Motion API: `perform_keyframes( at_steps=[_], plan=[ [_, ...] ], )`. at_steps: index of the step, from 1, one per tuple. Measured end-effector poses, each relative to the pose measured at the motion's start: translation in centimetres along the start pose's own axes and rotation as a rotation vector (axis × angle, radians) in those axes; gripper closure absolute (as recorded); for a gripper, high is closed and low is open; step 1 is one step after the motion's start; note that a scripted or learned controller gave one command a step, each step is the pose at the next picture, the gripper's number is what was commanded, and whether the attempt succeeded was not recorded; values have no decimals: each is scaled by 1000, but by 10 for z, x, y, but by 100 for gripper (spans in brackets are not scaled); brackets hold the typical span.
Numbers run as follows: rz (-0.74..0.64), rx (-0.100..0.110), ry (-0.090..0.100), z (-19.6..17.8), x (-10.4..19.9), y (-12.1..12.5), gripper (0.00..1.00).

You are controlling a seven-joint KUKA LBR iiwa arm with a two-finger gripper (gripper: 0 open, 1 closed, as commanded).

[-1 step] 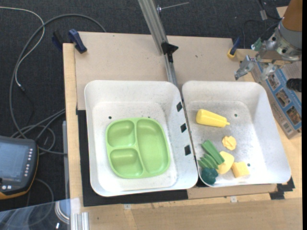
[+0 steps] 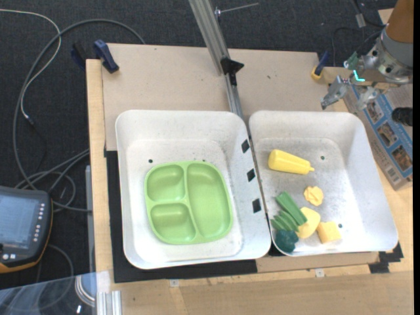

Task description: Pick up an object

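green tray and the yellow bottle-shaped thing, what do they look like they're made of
Green tray: probably moulded plastic, one even light-green colour with rounded compartment walls and a soft, dull sheen. Yellow bottle-shaped toy: also looks like plastic, smooth and uniformly coloured with a faint highlight; whether hard or rubbery cannot be told from here.

Claw above right bin corner, holding nothing.

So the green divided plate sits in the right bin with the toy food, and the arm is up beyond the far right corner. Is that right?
Not quite. The camera view shows the green divided plate alone in the left bin. The toy food lies in the right bin. The rest holds: the gripper is up beyond the far right corner.
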State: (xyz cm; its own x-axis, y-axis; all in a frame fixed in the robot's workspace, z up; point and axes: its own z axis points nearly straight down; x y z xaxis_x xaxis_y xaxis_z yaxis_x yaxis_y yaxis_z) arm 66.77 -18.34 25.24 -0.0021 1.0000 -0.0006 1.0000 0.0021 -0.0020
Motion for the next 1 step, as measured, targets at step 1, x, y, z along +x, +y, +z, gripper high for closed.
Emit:
perform_keyframes(
  at_steps=[1],
  plan=[
    [0,0,0,0,0,0,0]
  ],
)
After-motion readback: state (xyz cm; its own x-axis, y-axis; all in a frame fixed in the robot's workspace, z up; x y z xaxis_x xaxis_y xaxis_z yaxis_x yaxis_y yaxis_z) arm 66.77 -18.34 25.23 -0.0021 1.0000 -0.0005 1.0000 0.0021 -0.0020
